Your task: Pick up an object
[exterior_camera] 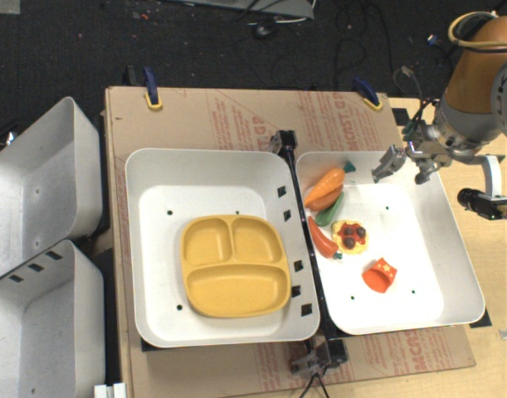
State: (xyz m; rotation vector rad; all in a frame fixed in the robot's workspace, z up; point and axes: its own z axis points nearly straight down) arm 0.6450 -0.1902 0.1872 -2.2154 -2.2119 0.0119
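claw (406,165) spread apart, grasping nothing, above right bin's (452,247) far edge | carrot (324,187), red piece (379,275) in right bin | yellow tray (235,265) in left bin (153,222)

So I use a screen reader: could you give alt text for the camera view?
The pincer hangs open over the right bin's back edge, near a toy carrot and small toy foods. The left bin holds a yellow divided plate.

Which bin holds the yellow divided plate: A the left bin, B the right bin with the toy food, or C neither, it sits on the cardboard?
A: the yellow plate lies flat inside the left bin, while the carrot and other toy food lie in the right bin.
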